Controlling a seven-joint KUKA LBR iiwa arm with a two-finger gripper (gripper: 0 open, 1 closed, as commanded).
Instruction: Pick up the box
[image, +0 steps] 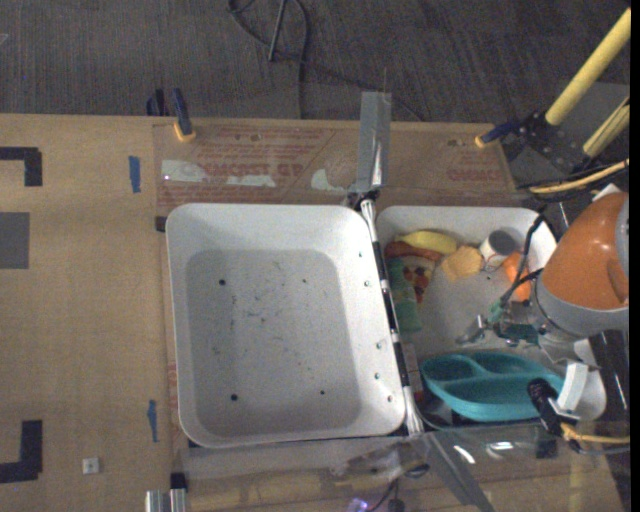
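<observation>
The bench (80, 300) is seen as a tan cardboard-covered surface marked with black squares and strips of blue tape at its left side. The left bin (200, 240), a shallow white tray with a speckled floor, is set near the middle of the view, and nothing is seen lying in it. The right bin (455, 312) is placed directly beside it, the two rims touching along a shared edge. Against the left wall of the right bin the box (407, 287) is found, a printed carton in green and red, lying lengthwise along that wall. A yellow banana-shaped toy (430, 241) is seen just behind the box, and a pale orange round object (461, 263) beside that. A white cup (502, 243) is set near the far rim. A teal divided plate (485, 384) is laid in the near part of the bin. The gripper (495, 325) is positioned low over the middle of the right bin, apart from the box, and whether it is released or clenched cannot be told.
</observation>
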